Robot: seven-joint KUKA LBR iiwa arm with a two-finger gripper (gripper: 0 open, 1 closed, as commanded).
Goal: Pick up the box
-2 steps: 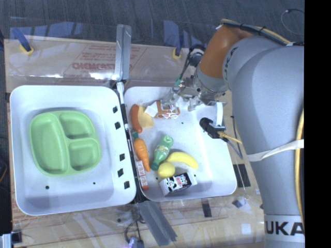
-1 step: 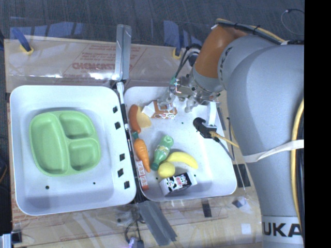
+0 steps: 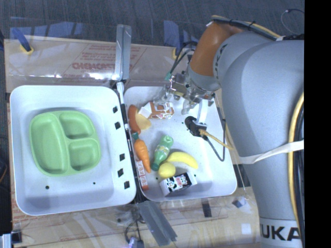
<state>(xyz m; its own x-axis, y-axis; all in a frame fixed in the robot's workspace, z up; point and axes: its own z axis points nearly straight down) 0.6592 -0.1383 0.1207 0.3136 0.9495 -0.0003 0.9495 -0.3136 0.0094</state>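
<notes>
The small orange-and-white box (image 3: 162, 110) lies near the back of the right bin (image 3: 220, 161), just beside the hot dog (image 3: 134, 119), with the gripper (image 3: 182, 93) hovering right behind it. I can't tell how the jaws stand. It looks like light, stiff cardboard that would dent if squeezed hard; gripping across its narrow sides seems safest.

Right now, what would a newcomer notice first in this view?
The big grey arm with its orange band fills the right side, reaching into the right bin. A green divided tray lies alone in the left bin. Toy food clusters in the right bin: carrot, banana, green bottle.
</notes>
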